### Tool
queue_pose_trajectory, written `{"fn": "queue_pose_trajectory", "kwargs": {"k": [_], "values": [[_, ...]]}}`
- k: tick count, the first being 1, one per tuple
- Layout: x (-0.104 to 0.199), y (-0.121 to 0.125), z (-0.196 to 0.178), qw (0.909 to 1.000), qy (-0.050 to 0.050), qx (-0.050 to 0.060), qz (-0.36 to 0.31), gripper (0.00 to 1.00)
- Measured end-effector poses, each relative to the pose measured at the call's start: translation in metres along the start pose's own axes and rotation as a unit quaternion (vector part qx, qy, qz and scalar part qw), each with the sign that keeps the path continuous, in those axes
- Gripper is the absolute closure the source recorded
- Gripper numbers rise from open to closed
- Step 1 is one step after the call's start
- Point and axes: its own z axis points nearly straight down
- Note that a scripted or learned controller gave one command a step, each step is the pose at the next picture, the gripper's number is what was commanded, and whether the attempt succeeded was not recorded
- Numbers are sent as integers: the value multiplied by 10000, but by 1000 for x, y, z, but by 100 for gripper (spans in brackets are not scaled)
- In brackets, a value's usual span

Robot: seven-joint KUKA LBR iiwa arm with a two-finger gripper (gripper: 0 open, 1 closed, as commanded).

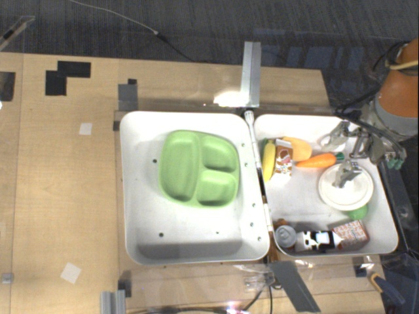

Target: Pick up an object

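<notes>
From above, the grey arm with its orange band is reaching in from the right, and its two-finger gripper (347,173) is hanging over the round white plastic plate (346,190) lying in the right-hand shallow white bin (391,231). The metal fingers are pointing down onto the plate's middle; whether they are spread or closed I cannot tell from here, and nothing is showing between them.

The plate is sitting near the bin's right wall, with a small green piece (357,210) peeking out at its lower edge. An orange plastic carrot (317,161) is lying just beside it, and next to that a small red-and-white carton (283,159), then a yellow banana (268,160) against the dividing wall. Along the near wall a grey-capped bottle with a black-and-white label (305,239) and a reddish wrapped packet (349,232) are resting.

The plate is looking light, stiff and slick, and lying flat it is offering no grip at its centre; its rim seems the only hold. The carrot, narrow and rigid, looks easier, taken across its middle.

In the left bin (131,175) a green sectioned plastic tray (198,167) is lying alone.
</notes>
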Motion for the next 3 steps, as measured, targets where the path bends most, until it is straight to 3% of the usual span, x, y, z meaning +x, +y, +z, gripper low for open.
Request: {"fn": "queue_pose_trajectory", "kwargs": {"k": [1, 2, 3], "values": [[-46, -12, 110, 9997, -29, 7, 225, 0], [-71, 62, 115, 9989, -71, 27, 458, 0], [-76, 61, 99, 9989, -161, 45, 436, 100]]}}
